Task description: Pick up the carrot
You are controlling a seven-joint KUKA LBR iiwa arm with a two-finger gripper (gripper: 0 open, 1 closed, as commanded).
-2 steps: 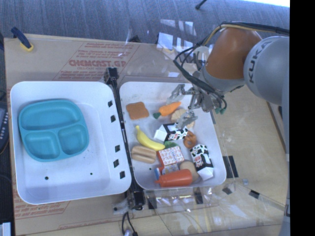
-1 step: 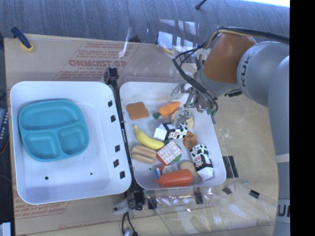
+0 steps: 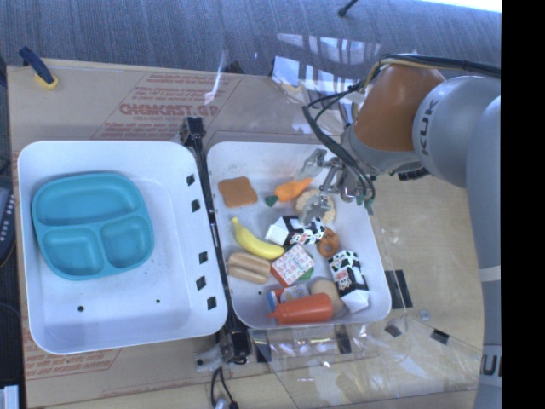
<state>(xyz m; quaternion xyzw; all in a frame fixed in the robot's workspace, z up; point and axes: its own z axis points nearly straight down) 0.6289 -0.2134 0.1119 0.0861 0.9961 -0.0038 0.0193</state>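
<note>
Right bin (image 3: 255,156): carrot (image 3: 294,189) beside fingers (image 3: 322,196)

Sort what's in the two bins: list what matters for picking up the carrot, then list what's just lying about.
For the job:
carrot, in the right bin
gripper, just right of the carrot

Lying about:
blue tray in the left bin
toast slice
banana
hot dog
cow-print cartons
red sausage
</note>
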